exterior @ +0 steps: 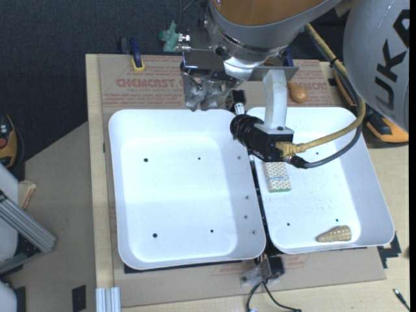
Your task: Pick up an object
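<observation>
red word "CHEMCAST" on the brown board [140, 82] at the top, behind the bins | big dark letters "UK" on the grey arm [383, 57], upper right of the frame | small box [278, 177]: print too tiny to read

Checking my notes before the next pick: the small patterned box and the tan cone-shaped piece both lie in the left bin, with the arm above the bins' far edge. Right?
Not quite. The camera view shows the small patterned box and the tan cone-shaped piece in the right bin, not the left bin. The arm is above the far edge, as you say.
</observation>
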Tool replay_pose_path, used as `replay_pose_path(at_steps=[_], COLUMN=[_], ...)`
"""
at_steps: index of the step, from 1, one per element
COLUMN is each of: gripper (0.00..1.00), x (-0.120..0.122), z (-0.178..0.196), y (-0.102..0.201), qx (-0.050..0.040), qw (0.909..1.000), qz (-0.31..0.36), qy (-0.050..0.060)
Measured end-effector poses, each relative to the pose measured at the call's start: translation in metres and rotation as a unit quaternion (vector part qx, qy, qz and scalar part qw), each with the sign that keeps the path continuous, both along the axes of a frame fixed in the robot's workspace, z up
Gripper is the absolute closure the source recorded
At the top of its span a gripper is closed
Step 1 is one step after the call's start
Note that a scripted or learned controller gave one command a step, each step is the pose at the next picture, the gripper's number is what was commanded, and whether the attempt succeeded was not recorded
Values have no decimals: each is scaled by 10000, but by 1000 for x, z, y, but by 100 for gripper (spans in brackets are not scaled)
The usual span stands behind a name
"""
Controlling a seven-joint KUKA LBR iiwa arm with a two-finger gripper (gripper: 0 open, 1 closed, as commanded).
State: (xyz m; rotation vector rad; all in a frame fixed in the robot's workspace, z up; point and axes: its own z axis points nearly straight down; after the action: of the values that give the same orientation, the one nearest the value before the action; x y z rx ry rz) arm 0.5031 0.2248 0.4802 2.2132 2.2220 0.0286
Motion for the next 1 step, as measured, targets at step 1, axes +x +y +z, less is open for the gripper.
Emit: replay_pose_path(at_steps=[1], gripper=[100], x=[-27], z=[-165], y=[-9], qx=[-83], qw=[9998], qz=[-27], qy=[172])
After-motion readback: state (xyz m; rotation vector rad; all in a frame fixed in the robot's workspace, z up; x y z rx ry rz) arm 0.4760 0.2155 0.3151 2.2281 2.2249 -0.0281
